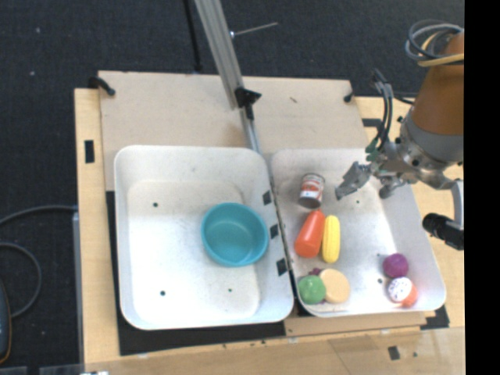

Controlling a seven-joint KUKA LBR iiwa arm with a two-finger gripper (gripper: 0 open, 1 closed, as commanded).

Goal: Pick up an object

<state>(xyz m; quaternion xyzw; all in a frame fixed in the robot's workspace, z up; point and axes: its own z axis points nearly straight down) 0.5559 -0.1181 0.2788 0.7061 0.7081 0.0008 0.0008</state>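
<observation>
Pale wooden desk [90, 233] on dark carpet [70, 22], beige board [172, 108] across its far part; two white bins side by side, left bin [156, 287], right bin [418, 244]; grey metal rail [223, 49] slanting from far edge toward gap between bins; black cable [23, 233] looped on floor at left
</observation>
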